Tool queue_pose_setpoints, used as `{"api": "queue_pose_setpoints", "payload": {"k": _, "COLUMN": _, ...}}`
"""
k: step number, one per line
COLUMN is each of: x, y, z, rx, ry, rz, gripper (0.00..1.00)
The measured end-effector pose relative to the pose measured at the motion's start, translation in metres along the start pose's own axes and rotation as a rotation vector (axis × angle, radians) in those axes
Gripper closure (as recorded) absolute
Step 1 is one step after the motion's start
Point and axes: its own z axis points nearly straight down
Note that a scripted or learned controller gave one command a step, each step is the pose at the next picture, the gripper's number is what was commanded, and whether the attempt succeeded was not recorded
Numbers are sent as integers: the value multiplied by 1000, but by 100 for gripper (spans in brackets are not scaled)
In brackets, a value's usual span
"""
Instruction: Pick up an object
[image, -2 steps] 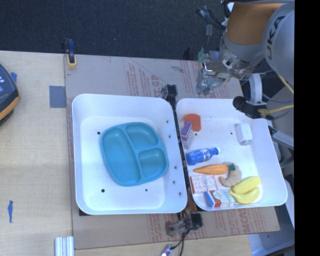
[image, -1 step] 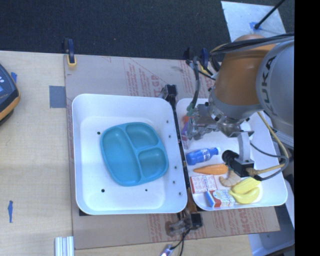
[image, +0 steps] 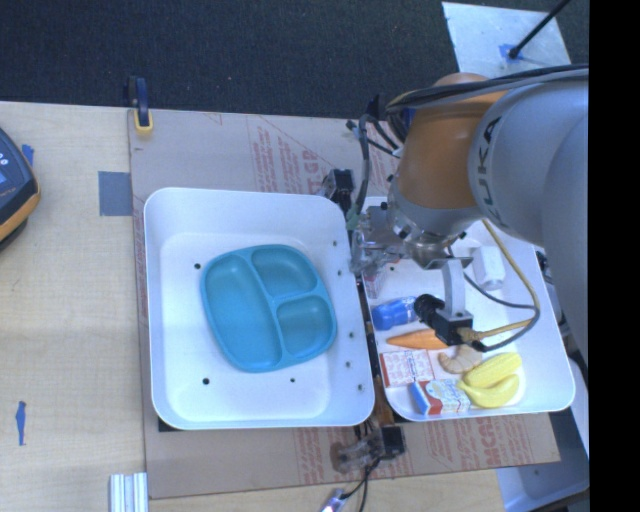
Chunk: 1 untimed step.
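The left bin (image: 160, 300) offers open floor around the blue divided plate (image: 268, 306) at its centre. The right bin (image: 555, 385) is crowded: the arm (image: 480, 160) overhangs its upper half, and a carrot (image: 415, 340), banana (image: 492, 378) and small carton (image: 408, 370) pack the near end.

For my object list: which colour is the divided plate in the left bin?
Light blue plate, clear in the camera view.

arm (image: 520, 150) — grey housing — letters "UKA" legible | cardboard sheet (image: 290, 160) — red print unreadable
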Motion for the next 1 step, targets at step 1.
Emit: {"api": "queue_pose_setpoints", "payload": {"k": 1, "x": -26, "y": 35, "z": -1, "rx": -4, "ry": 0, "rz": 3, "gripper": 0}}
